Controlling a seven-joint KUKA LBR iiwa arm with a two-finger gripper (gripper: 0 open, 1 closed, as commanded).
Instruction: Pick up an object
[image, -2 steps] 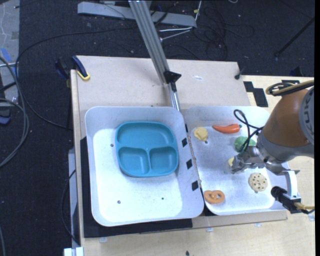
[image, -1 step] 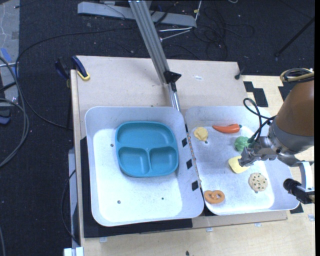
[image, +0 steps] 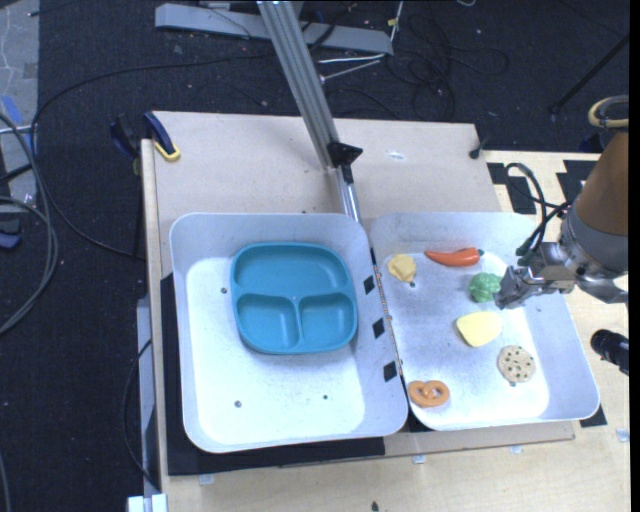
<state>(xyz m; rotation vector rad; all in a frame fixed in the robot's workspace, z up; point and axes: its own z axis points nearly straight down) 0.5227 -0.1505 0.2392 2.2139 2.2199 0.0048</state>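
Observation:
The right bin (image: 560, 400) holds several toy foods. A red chili pepper (image: 452, 257) lies near its back. A green broccoli (image: 485, 287) sits just right of centre. There is also a small yellow piece (image: 402, 268), a pale yellow wedge (image: 479, 328), a round cookie (image: 516, 364) and an orange pretzel (image: 429, 393). My gripper (image: 512, 291) reaches in from the right and hangs low, right beside the broccoli's right side. Whether it touches the broccoli is unclear.
A blue divided plate (image: 294, 298) lies in the left bin (image: 200, 400). A grey metal pole (image: 305, 80) slants down to the seam between the bins. Black clips (image: 379, 300) line that seam. Dark floor and cables surround the bench.

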